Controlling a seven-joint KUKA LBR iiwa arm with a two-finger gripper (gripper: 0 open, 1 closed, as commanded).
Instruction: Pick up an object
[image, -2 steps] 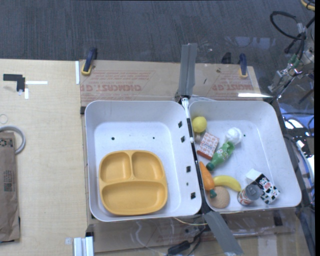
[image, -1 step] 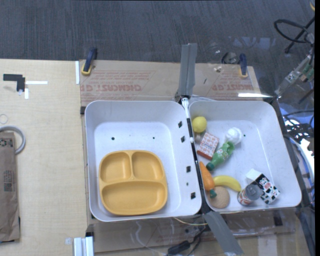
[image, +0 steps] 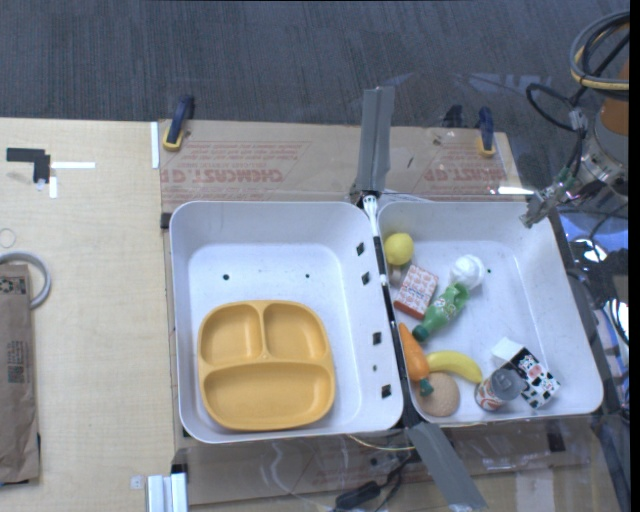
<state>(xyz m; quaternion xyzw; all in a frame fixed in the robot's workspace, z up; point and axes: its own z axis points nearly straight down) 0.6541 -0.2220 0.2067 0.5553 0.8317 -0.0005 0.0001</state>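
Observation:
The right bin (image: 560, 300) holds several small items: a yellow lemon (image: 398, 248), a red and white box (image: 415, 290), a green bottle (image: 445, 308) with a white top, an orange carrot (image: 413, 352), a banana (image: 455, 365), a round tan bun (image: 440, 397), a small can (image: 497, 390) and a black-and-white cow-print carton (image: 528, 372). My gripper (image: 547, 206) hangs over the bin's far right corner, well apart from all of them. Above it the arm (image: 605, 110) rises at the view's upper right. Nothing is seen in the gripper.
A yellow divided plate (image: 267, 363) lies in the left bin (image: 190, 300). A grey divider bar (image: 375, 140) runs between the bins at the back. Cardboard (image: 260, 160) with blue clamps lies behind them. A brown bag (image: 15, 370) rests on the wooden table at the left.

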